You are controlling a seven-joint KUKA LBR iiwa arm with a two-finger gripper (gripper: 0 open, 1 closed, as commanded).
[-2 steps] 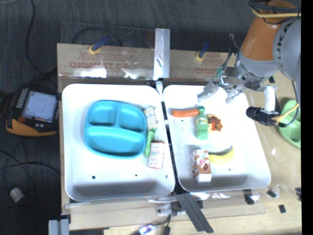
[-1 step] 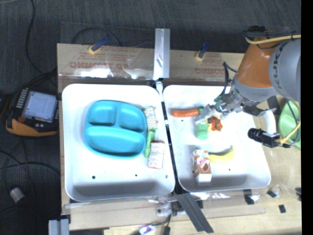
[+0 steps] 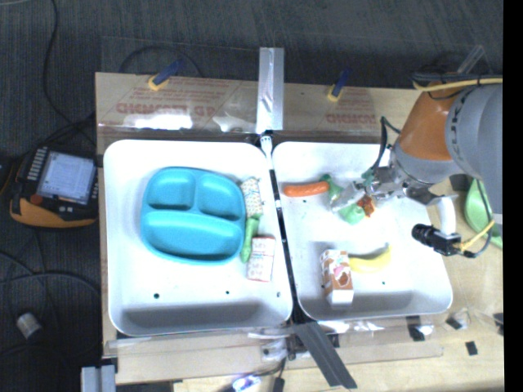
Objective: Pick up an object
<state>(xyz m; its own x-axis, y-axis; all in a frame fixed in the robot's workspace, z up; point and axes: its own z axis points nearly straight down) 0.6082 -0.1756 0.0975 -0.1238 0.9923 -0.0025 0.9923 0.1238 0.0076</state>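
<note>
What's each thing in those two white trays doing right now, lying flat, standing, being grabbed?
Blue divided plate: flat, left bin.
Small carton: lying beside the plate.
Carrot: lying, right bin.
Banana: lying.
Juice box: lying beside the banana.
Gripper: down over a green item.

Two bins sat side by side on the desk. The left bin held a divided tray, with a carton just right of it. In the right bin, a banana lay right of a box, a carrot behind both.

arm over right bin | banana | blue tray left bin
</note>
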